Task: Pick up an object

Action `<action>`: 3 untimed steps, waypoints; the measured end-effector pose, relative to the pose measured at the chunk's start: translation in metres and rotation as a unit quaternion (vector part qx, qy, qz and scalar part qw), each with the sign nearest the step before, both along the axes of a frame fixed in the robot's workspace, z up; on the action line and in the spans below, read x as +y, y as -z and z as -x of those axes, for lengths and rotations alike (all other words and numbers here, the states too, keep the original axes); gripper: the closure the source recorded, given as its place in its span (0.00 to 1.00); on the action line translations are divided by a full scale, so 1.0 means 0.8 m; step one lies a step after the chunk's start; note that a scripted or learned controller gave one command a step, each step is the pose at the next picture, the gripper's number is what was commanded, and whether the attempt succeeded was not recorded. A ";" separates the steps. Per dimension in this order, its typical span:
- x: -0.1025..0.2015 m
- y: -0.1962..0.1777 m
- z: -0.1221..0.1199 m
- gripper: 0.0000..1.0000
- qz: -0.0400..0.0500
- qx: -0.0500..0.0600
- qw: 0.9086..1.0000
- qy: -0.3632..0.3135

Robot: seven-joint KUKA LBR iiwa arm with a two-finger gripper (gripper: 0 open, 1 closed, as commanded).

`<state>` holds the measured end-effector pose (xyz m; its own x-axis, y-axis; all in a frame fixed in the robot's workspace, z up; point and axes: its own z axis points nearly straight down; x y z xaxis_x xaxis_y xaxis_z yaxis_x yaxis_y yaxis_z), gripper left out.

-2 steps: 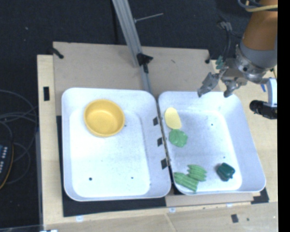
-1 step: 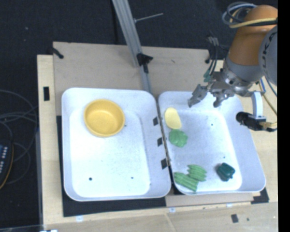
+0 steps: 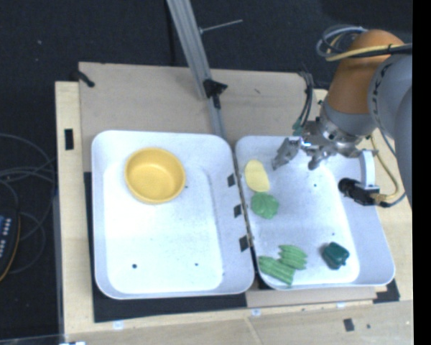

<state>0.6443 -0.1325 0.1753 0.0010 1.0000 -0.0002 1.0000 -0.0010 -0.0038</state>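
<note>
A pale bench [image 3: 151, 95] on a dark floor carries two white bins side by side, and I reach in over the right bin [image 3: 359, 228]. Nearest my reach is a yellow piece [image 3: 256, 176] lying close against that bin's left wall, with a green lump [image 3: 265, 206] just below it, almost touching. My gripper [image 3: 299, 156] hangs over the bin's upper part, fingers spread and holding nothing, a little to the right of the yellow piece and apart from it.

If I go for the yellow piece, I judge the wall the main danger: one finger could land on the rim or nudge the piece against it instead of straddling it. The green lump is so near that I might catch both or knock one aside.

Further down lie a green ribbed pair [image 3: 284, 262] and a dark teal block [image 3: 335, 255], each near the lower edge. The left bin [image 3: 115, 243] holds a yellow bowl [image 3: 155, 175].
</note>
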 end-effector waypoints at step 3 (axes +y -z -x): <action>0.014 -0.005 -0.002 1.00 0.000 -0.004 1.000 0.000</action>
